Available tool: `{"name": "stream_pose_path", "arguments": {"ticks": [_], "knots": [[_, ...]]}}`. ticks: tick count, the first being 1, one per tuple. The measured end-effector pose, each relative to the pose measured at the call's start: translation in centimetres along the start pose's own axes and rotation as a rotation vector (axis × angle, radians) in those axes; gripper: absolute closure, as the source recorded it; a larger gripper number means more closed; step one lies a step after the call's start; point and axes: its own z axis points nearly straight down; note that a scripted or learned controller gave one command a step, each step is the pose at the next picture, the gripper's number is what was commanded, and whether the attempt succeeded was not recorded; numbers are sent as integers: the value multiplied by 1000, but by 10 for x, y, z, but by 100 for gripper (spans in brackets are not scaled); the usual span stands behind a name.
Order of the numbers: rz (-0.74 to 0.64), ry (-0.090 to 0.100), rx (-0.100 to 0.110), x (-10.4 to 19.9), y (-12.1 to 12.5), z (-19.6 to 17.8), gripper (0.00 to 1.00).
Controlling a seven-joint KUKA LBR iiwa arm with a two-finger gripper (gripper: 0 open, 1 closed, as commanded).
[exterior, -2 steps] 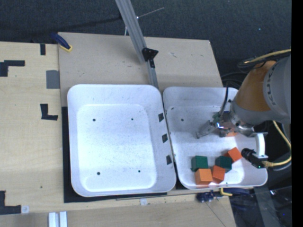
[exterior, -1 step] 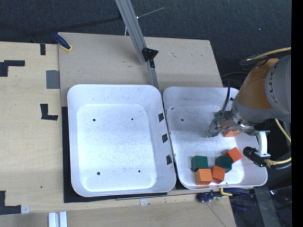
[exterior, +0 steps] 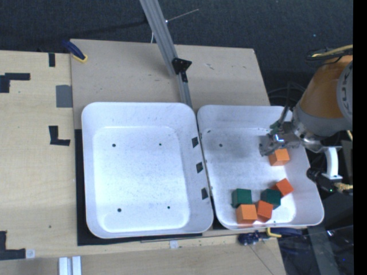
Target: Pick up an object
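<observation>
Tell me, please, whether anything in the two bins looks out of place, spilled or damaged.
Nothing stands out. The blocks all lie inside the right bin: one orange block sits alone beside the gripper, and the rest, orange and green, cluster near the front edge. No block lies outside the bins, and nothing looks damaged.

Wood bench (exterior: 34, 182) w/ two white bins (exterior: 140, 165) side-by-side.
</observation>
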Motion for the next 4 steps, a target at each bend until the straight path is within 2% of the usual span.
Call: {"name": "stream_pose_path", "arguments": {"ticks": [1,2,3,4], "knots": [[-1,0,-1,5,7,-61,100],[0,1,3,5,8,-79,100],[-6,3,4,63,15,-87,100],[-5,3,7,119,19,-73,100]]}}
